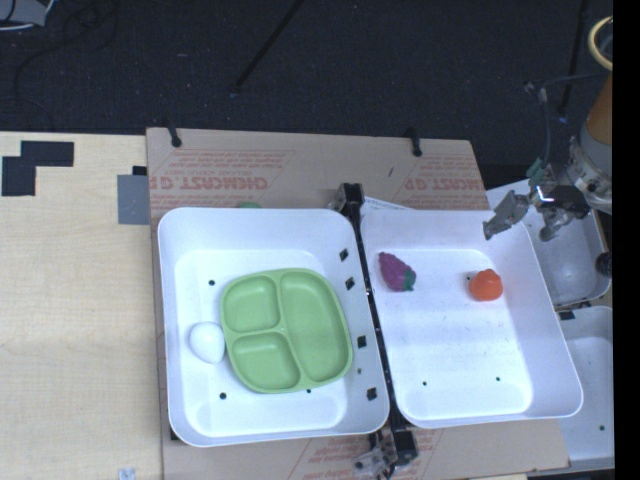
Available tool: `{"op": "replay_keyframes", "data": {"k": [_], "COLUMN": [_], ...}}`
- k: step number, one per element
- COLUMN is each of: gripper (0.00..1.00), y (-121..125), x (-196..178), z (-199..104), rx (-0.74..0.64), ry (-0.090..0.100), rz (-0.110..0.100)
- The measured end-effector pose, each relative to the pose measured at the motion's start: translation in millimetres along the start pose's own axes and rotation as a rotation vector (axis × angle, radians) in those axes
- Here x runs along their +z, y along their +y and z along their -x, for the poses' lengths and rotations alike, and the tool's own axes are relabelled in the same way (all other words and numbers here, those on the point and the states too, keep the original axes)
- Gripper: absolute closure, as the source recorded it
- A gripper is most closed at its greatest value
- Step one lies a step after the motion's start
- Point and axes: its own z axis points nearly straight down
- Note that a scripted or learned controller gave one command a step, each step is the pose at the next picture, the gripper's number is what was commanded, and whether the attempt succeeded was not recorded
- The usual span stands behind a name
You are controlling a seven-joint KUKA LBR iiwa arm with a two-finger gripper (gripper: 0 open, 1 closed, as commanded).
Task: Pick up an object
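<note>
Camera view: gripper [527, 217] sits at the right edge of the frame, over the upper right corner of the right bin [520, 393]; its two fingers stand apart with nothing between them. Orange ball [486, 285] lies in that bin, near, below and slightly left of the gripper. Purple piece [397, 271] lies farther left in the same bin, long axis slanting upper left to lower right. Left bin [190, 238] holds a green tray [285, 328] and a white egg [207, 342]. Judgement: the ball is the nearer pick; the move runs down-left
</note>
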Motion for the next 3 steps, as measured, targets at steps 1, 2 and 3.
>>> {"op": "replay_keyframes", "data": {"k": [1, 2, 3], "gripper": [0.00, 0.00, 0.00], "y": [2, 3, 0], "x": [-7, 51, 96], "z": [0, -10, -15], "rx": [-0.002, -0.003, -0.002], "ry": [-0.003, 0.000, -0.001], "rz": [0.012, 0.005, 0.006]}}
